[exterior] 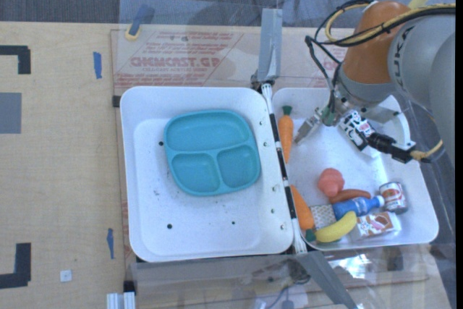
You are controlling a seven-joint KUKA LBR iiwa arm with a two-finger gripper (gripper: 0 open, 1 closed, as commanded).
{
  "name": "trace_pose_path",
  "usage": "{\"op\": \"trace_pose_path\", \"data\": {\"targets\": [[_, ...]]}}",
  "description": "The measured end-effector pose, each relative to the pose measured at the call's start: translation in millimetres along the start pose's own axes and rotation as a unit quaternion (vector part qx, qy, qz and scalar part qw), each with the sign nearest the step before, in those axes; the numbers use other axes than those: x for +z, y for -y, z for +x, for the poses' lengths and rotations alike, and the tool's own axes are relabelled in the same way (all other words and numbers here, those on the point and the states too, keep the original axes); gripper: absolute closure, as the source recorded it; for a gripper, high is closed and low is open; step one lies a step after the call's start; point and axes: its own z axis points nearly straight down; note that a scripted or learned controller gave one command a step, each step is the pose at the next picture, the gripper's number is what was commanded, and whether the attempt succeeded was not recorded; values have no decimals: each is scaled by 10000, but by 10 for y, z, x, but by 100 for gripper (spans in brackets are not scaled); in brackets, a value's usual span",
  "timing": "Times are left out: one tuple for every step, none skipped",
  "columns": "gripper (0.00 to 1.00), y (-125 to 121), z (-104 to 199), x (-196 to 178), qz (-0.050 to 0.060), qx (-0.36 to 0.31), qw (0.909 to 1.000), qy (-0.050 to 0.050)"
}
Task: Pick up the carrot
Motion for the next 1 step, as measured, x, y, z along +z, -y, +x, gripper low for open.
{"op": "trace_pose_path", "data": {"targets": [[0, -39, -71, -5, 73, -711, 9974, -36]]}}
